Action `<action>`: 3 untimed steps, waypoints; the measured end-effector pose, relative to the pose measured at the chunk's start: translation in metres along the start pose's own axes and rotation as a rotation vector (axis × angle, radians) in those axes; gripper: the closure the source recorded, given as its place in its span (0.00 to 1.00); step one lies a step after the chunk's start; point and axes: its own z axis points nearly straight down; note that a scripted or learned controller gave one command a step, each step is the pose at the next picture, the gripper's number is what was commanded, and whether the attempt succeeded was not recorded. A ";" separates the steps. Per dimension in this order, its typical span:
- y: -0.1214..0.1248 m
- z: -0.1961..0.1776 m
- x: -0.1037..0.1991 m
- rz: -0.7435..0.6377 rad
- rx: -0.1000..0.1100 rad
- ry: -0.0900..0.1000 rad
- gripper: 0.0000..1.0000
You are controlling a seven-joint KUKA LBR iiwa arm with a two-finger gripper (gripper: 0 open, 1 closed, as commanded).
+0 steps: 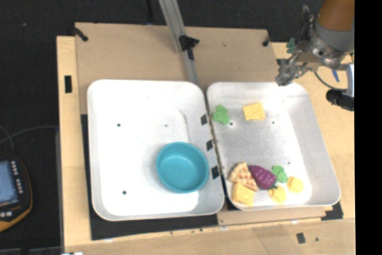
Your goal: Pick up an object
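Note:
My gripper (287, 76) hangs over the far right corner of the right bin (304, 128), high above the toys, with nothing visible between its fingers. A yellow block (253, 111) lies in the far half of that bin, and a green piece (221, 115) sits near the divider. Clustered at the near edge are a waffle-like piece (240, 173), a purple toy (262, 175), a yellow wedge (242, 194), a small green piece (279, 174) and small yellow pieces (287, 188). A teal bowl (181, 166) stands in the left bin (119, 128).
A grey metal pole (170, 6) slants from the top down to the gap between the bins. Both bins rest on a tan board (131, 51). A handheld pendant (11, 185) lies off the bench at the left edge.

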 end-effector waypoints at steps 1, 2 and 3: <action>-0.006 -0.008 0.058 0.000 0.002 0.002 1.00; -0.017 -0.016 0.106 0.003 0.003 0.002 1.00; -0.026 -0.022 0.157 0.004 0.004 0.002 1.00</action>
